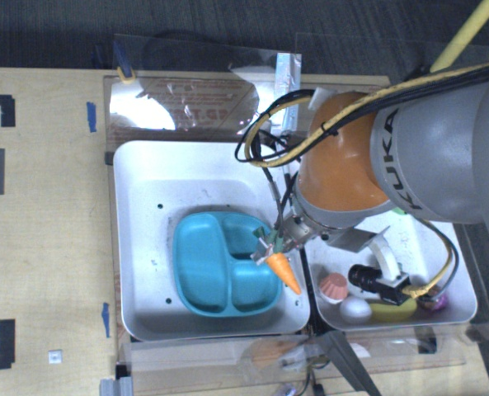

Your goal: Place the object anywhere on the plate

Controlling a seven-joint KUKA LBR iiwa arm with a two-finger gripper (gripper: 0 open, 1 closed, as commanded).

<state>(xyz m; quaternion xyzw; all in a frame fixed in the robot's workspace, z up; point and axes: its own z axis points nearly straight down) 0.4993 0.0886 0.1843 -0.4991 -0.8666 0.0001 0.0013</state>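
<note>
The bench is being spanned by the grey arm [442, 147], reaching in from the right with its orange band above the wrist, over two white bins set side by side. The left bin [145, 188] is being occupied by a blue divided plate [203, 262], while the right bin [454, 291] is being shared by a pink-topped piece [334, 285], a white egg shape [356, 308], a yellow-green piece [392, 308] and a purple one [435, 302]. The gripper [279, 242] is being held at the plate's right rim, and whether it is clenched or released cannot be told. A small toy carrot [283, 271] is being seen just below it, its green top toward the gripper and its tip slanting over the plate's edge toward the bin wall; whether it is being gripped is unclear. The carrot is being judged light, stiff and smooth, likely slippery, and best pinched across its thick orange shoulder.
</note>
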